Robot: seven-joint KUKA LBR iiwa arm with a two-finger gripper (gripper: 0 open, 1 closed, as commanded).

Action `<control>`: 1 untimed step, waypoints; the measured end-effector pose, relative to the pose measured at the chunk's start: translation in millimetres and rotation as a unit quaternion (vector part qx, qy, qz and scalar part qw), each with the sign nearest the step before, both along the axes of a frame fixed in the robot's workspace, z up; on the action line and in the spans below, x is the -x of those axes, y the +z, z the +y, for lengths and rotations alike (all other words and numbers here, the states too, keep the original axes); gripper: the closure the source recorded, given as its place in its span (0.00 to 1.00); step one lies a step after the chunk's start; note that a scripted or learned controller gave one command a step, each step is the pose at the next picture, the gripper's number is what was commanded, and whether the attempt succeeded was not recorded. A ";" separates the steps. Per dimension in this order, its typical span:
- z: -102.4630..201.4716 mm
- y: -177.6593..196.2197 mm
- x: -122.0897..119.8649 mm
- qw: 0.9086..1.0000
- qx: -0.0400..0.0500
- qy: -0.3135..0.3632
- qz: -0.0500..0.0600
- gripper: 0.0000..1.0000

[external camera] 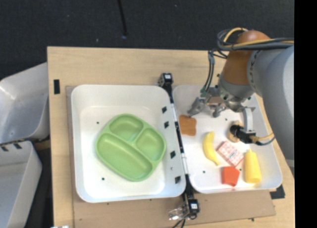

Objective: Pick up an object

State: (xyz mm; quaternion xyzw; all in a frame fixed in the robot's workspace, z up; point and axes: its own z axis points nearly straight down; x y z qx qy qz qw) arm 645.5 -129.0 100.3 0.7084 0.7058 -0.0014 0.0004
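I see a smooth green divided plate (pixel 131 146) in the left bin (pixel 79 123); the right bin (pixel 270 175) holds a curved banana (pixel 210 148); the gripper (pixel 210 104) seems open, holding nothing.

The arm (pixel 270 76) is thick and smooth, pale grey, with a rounded orange band (pixel 240 64) above the wrist. Yellow and black cables loop over the top. The gripper (pixel 207 104) is dull metal, small, with dark fittings.

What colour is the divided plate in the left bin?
Light green. The divided plate shows plainly in the camera view, lying flat in the left bin.
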 end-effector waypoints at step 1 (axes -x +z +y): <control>-1.0 12.8 -1.1 1.000 0.000 -0.001 -0.002 1.00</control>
